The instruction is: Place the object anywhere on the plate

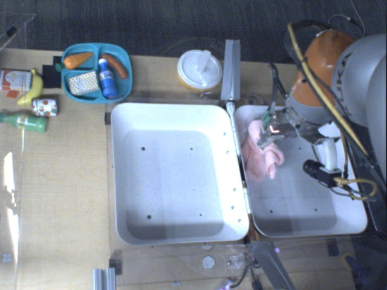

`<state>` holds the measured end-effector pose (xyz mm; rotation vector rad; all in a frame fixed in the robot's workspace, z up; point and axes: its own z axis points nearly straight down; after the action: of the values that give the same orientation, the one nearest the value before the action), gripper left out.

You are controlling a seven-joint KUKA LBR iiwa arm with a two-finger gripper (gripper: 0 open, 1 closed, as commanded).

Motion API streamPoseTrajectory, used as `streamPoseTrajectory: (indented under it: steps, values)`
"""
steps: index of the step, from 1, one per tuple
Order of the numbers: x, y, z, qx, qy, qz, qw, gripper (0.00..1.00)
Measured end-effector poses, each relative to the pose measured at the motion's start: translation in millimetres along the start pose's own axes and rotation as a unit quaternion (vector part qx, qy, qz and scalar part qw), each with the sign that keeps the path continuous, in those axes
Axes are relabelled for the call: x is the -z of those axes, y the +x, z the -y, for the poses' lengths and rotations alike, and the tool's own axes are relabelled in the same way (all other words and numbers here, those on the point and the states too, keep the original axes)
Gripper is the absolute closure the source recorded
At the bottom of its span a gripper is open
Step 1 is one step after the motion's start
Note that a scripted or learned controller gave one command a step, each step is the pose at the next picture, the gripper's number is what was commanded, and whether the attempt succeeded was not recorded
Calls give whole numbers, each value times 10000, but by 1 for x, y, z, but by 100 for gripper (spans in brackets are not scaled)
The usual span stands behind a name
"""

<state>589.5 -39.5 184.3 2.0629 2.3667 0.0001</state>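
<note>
A pink, crumpled soft object [261, 153] lies against the left wall of the right white bin [314, 216]. My gripper [269, 132] hangs over the object's upper right part, close to it or touching it; the wrist hides how it meets the object. A blue divided plate [127, 71] stands on the bench at the far left, outside both bins. It bears a toy carrot [78, 59], a toy hot dog [117, 66], a blue bottle [107, 80] and a patterned piece [82, 84].
The left white bin [175, 168] sits between the plate and the right bin. A white lidded cup [199, 70] and a metal bar [230, 71] stand behind the bins. A banana [33, 86], a small can [44, 107], a green bottle [24, 121] and a box [13, 80] lie at far left.
</note>
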Motion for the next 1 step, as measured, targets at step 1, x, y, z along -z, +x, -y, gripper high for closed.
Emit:
streamPoseTrajectory:
  steps: [1]
  values:
    - [40, 1, -1, 43, -7, -3, 10000, 100]
